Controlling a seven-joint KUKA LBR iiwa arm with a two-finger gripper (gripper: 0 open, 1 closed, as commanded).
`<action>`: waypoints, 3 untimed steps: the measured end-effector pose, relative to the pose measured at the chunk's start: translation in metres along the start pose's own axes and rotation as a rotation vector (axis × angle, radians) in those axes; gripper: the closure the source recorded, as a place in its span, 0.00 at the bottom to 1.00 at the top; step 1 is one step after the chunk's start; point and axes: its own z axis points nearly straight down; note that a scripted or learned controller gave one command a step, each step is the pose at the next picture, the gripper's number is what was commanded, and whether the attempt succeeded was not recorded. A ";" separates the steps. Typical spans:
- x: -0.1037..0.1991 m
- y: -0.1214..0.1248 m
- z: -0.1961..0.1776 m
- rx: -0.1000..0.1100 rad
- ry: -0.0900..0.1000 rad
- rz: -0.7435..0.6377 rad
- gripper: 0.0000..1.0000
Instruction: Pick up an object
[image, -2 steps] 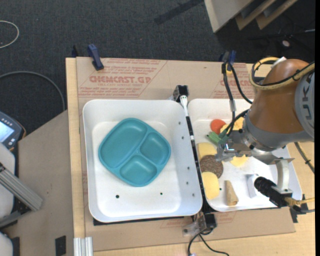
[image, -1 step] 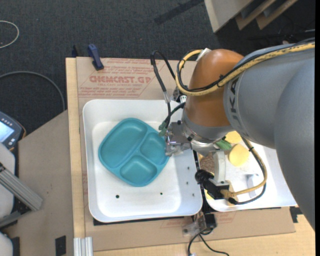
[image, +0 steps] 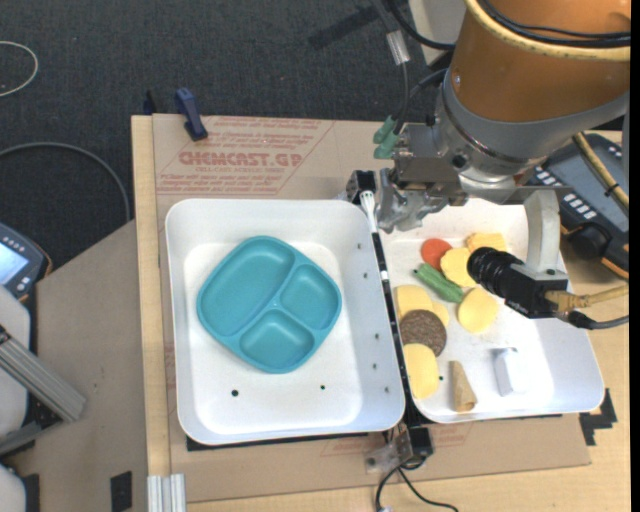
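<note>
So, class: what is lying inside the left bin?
The left bin holds one thing, a teal divided plate with three compartments, lying flat near the bin's middle. Whatever is beneath the plate is covered and cannot be seen.

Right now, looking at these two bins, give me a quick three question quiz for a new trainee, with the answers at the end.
1. True or false: the teal divided plate lies in the left bin.
2. Multiple choice: the brown cookie is in which bin? A. the left bin B. the right bin C. neither, it is on the cardboard
3. Fill in the blank: the plate has ___ compartments.

Key
1. True. It is the one thing in that bin.
2. B. It lies among the yellow pieces near the divider between the bins.
3. Three: one long one and two smaller ones.
</note>
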 end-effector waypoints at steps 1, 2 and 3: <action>0.060 -0.007 -0.035 0.013 -0.003 -0.004 1.00; 0.107 0.010 0.018 0.026 -0.008 -0.001 1.00; 0.032 -0.011 0.013 0.022 -0.009 0.011 1.00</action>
